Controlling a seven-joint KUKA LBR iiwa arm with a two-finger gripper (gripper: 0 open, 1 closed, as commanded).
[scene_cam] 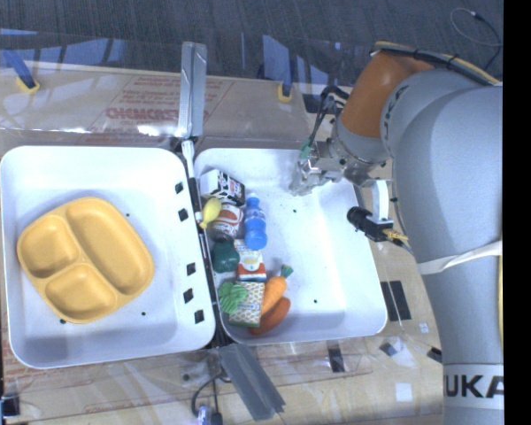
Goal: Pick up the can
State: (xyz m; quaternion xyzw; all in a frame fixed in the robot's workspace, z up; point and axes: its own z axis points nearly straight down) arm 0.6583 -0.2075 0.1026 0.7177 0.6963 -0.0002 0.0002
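Gripper (303,177) sits over the back edge of the right bin (336,273), near its far wall, nothing between its fingers; you can't tell from this view how the fingers stand, too small and blurred. Your can (227,221) lies on its side against the left wall of that bin, well apart from the gripper, jammed between a yellow fruit (211,211) and a blue bottle (254,224). Everything is heaped along that wall, so a clean grab looks tight. Carrots (273,296) and a green net bag (238,301) crowd the front. Yellow divided tray (84,257) sits alone in the left bin (35,343). Arm body hides the right bin's right rim.
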